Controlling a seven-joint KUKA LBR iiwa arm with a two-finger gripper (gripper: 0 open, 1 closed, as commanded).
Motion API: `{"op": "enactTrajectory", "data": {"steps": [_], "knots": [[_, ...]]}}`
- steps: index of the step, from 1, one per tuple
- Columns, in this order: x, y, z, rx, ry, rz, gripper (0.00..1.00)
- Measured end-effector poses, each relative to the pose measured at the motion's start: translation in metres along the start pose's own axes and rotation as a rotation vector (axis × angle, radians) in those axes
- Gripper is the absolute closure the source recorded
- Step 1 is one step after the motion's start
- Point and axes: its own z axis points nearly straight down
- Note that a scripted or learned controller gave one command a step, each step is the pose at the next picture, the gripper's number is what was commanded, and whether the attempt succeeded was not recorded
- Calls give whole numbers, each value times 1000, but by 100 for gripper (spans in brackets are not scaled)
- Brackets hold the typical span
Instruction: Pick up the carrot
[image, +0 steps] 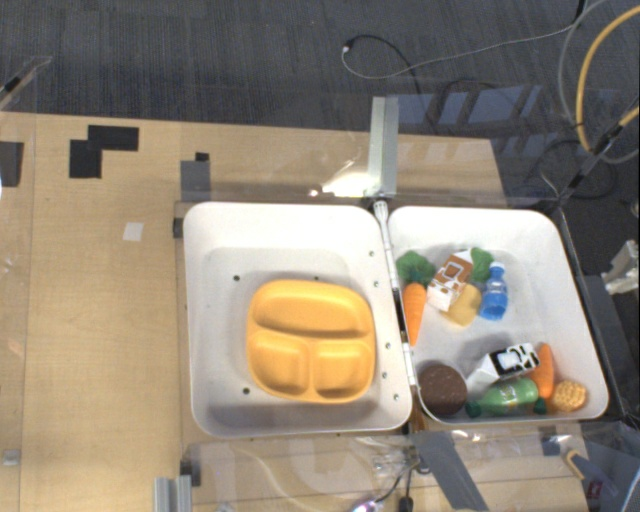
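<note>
An orange carrot (412, 311) with a green leafy top (413, 268) lies lengthwise along the left wall of the right bin (540, 232), pointing toward the front. A second, smaller orange carrot (545, 369) lies near the front right corner of the same bin, next to a black and white item (513, 358).
The left bin (215, 300) holds a yellow divided tray (311, 338). Around the carrots in the right bin lie a small carton (451, 282), a blue bottle (493, 293), a brown round cookie (442, 388), a green bottle (507, 397) and a waffle-like piece (569, 396).
</note>
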Motion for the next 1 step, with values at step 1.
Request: {"op": "enactTrajectory", "data": {"steps": [1], "knots": [[-45, -2, 1, -2, -2, -32, 100]]}}
